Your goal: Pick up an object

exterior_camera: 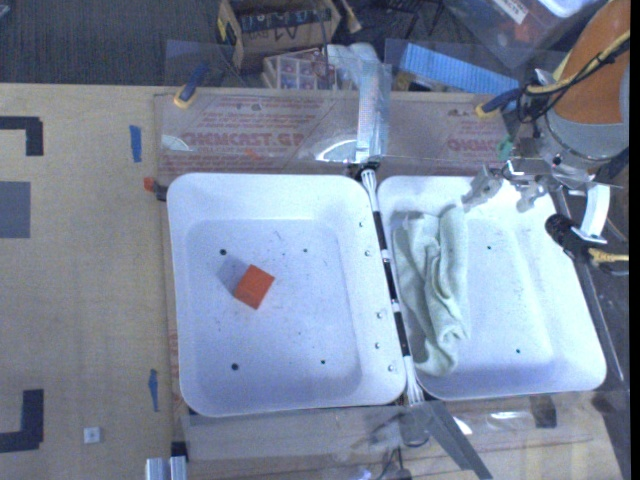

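Observation:
An orange block (254, 286) lies in the left bin (200, 368), left of its middle. A crumpled pale green cloth (435, 278) stretches along the left side of the right bin (560, 358), from the far wall to the near wall. My gripper (503, 190) hangs over the far edge of the right bin, just right of the cloth's top end. It is open, its fingers (479, 188) spread apart with nothing between them. The grey arm with its orange band (600, 58) comes in from the upper right.
Cardboard boxes and clutter (290, 28) stand behind the bins, with a clear panel (260, 138) along their far side. The wooden bench (80, 298) runs to the left. Cables (585, 238) hang by the right bin's right rim.

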`<control>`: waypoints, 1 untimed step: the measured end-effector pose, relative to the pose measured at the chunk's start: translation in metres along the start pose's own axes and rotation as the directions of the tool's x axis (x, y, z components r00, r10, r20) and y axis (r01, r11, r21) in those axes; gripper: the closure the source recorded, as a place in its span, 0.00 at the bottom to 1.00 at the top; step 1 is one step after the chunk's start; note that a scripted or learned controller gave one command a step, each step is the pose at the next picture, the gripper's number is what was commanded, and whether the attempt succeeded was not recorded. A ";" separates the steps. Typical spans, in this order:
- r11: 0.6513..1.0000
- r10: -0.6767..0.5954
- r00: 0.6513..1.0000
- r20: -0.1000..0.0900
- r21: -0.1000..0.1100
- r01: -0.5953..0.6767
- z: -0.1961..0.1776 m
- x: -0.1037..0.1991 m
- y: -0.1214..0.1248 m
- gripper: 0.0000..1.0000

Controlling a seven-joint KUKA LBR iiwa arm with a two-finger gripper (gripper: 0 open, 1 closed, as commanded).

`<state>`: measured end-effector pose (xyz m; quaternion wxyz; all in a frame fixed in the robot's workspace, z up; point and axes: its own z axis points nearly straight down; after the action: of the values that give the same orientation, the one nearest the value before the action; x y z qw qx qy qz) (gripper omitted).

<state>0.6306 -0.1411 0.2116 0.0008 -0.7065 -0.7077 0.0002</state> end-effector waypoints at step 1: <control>0.991 0.135 0.991 0.000 -0.002 -0.135 0.110 0.032 -0.064 0.00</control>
<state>0.5663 -0.1091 0.1017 0.0001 -0.7529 -0.6582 -0.0001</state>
